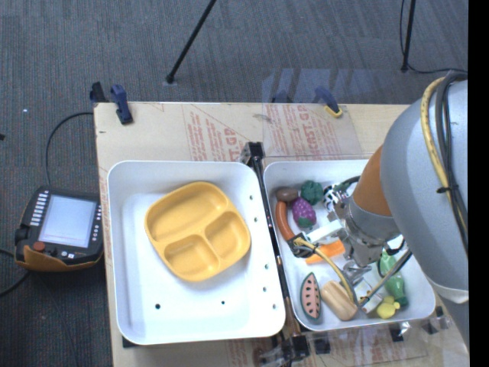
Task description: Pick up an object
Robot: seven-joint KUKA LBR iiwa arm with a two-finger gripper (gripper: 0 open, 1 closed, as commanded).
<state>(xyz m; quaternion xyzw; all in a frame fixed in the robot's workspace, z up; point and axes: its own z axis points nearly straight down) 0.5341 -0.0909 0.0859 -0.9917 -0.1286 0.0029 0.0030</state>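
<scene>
1 grey arm (435, 182), tool (359, 270) grip impossible to tell, over 1 watermelon slice (309, 295); 2 white bins (122, 205), 1 yellow tray (197, 230).

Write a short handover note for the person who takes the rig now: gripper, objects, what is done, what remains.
Gripper: low in the right bin, among the toys; finger state hidden.
Objects: in the right bin lie a watermelon slice, purple grapes, a sausage and other toy food. The yellow divided plate lies in the left bin.
Done: no pick visible yet.
Left: grasp one object and lift it.
</scene>
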